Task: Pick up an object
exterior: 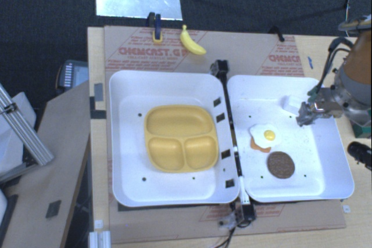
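A: Camera view, entry one. Gripper sits at the right of the frame, over the upper right part of the right bin. Whether it is spread or pressed together I cannot tell; the tip is small and dark against the white floor. Nothing seen pinched in it.

B: Nearest objects?

A: A small pale piece lies just left of the tip, too washed out to name. Lower left of that, centre of the bin, a toy fried egg overlapping an orange slice-like piece. Below those, a round brown patty, apart from the egg.

B: Step in hand?

A: Judged as approach, pre-grasp. No object lifted yet. Next move calls for settling on one target, aligning over it and descending; the patty stands clear, the flat egg looks harder to get under.

B: Further out?

A: Left bin holds a yellow three-compartment tray. A toy banana lies above the bins on the protective sheet.

B: Writing?

A: Red print on that sheet reads "CHEMCAST", repeated; smaller letters after it not legible.
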Motion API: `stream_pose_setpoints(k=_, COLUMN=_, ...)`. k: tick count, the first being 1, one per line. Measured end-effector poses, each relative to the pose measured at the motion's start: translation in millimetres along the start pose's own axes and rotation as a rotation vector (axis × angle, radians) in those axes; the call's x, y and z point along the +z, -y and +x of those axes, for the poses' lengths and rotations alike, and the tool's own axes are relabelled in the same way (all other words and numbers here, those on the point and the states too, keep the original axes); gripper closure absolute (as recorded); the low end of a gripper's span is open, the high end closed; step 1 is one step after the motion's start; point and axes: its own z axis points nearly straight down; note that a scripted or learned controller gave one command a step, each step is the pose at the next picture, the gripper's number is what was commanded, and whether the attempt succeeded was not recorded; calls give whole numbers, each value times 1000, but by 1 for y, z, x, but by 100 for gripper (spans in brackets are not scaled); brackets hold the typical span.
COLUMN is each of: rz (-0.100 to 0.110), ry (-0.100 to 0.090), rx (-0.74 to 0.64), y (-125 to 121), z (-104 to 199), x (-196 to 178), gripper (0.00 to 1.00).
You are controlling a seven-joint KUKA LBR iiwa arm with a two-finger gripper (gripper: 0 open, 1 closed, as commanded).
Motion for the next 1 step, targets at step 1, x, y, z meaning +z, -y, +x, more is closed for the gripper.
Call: stream_pose_setpoints(k=1, rz=5, ry=-1, rx=1, y=-1, z=0, x=3, gripper=100)
